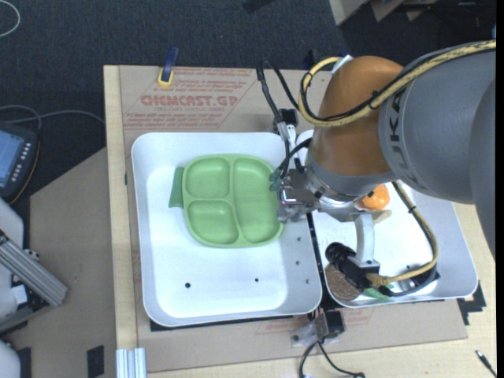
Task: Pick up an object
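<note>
A light green divided plate [228, 199] lies in the left bin [157, 274], toward its upper right. My gripper [286, 195] hangs at the plate's right edge, over the wall between the two bins, and the wrist above covers its tip. An orange rounded object [379, 198] peeks out from under the arm in the right bin [461, 278]. A brown round thing [340, 284] sits at that bin's front left corner, with a small green piece [385, 291] beside it.
The bulky grey and orange arm covers most of the right bin. A cardboard sheet [189, 97] with red print lies behind the bins. The front half of the left bin is bare white floor with two small dark specks.
</note>
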Motion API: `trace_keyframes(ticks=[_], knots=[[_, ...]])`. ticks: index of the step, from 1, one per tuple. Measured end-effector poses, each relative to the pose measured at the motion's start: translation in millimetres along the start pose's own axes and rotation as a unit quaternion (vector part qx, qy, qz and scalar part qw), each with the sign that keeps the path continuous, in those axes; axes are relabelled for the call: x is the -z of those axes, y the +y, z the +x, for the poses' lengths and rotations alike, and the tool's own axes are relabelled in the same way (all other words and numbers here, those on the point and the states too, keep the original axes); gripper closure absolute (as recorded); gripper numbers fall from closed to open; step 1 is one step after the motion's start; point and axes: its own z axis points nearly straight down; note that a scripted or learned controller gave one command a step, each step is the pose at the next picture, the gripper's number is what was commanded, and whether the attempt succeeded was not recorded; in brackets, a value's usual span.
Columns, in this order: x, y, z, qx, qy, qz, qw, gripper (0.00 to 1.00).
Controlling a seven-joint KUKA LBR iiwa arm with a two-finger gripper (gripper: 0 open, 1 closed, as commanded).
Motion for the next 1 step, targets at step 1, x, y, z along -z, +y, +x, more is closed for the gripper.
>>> trace_keyframes(ticks=[1], knots=[[3.7, -2.1, 10.5, -0.001, 0.0, -0.003, 1.0, 1.0]])
